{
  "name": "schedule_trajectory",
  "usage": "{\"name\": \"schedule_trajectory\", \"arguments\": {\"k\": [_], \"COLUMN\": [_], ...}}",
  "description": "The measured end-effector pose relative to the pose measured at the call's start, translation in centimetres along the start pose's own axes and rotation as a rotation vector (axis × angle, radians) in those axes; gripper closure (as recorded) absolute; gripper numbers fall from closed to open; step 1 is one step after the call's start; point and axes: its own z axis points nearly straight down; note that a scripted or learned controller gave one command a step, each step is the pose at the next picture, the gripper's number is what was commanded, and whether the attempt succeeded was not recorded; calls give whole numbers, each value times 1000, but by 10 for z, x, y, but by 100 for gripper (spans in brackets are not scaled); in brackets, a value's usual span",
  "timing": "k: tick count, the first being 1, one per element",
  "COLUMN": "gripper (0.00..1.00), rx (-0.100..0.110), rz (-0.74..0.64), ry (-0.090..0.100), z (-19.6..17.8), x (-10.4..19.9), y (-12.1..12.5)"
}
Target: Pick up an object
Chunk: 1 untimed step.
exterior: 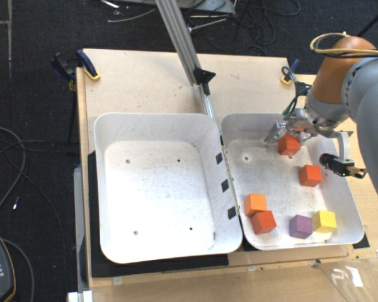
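My gripper (288, 137) hangs over the back of the right bin (239, 131), reaching in from the right. An orange-red cube (289, 146) sits between its two fingers, just under the wrist, and the fingers are closed against its sides. Whether the cube is lifted off the bin floor I cannot tell. Other cubes lie in the same bin: an orange-red one (310, 175) at the right, an orange one (256, 202), a red one (263, 222), a purple one (300, 226) and a yellow one (325, 221) along the front.
The left bin (101, 131) sits beside the right one, their rims meeting at the middle. A slanted metal bar (176, 30) runs from the back down to the bins' junction. Clamps (88, 65) stand at the bench's back corners.
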Motion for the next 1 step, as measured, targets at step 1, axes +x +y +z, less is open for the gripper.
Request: {"name": "schedule_trajectory", "arguments": {"k": [1], "gripper": [100], "rx": [0], "rz": [1], "ry": [-2], "z": [-13], "x": [-2], "y": [-1]}}
